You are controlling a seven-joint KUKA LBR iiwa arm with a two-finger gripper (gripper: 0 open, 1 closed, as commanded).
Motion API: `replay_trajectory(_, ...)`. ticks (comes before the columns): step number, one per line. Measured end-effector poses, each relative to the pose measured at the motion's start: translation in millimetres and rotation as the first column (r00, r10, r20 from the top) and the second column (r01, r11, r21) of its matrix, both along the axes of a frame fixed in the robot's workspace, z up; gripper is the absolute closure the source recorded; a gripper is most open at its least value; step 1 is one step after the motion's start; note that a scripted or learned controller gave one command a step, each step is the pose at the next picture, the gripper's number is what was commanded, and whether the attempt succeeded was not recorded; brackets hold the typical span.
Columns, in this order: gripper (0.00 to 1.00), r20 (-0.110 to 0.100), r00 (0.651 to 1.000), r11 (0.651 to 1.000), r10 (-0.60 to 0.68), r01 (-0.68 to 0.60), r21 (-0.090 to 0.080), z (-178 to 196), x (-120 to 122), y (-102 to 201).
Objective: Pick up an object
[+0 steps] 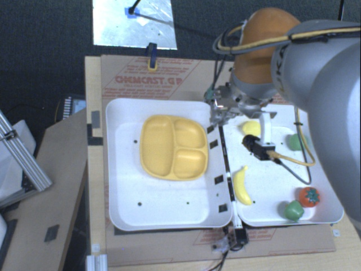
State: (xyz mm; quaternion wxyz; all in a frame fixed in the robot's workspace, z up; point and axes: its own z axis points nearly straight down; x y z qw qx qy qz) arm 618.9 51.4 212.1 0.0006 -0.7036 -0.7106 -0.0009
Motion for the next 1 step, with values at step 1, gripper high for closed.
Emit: replay_trajectory(1,1.0,0.001,1.0,1.0,0.0,0.0,0.0,-2.3,-7.5,46.6)
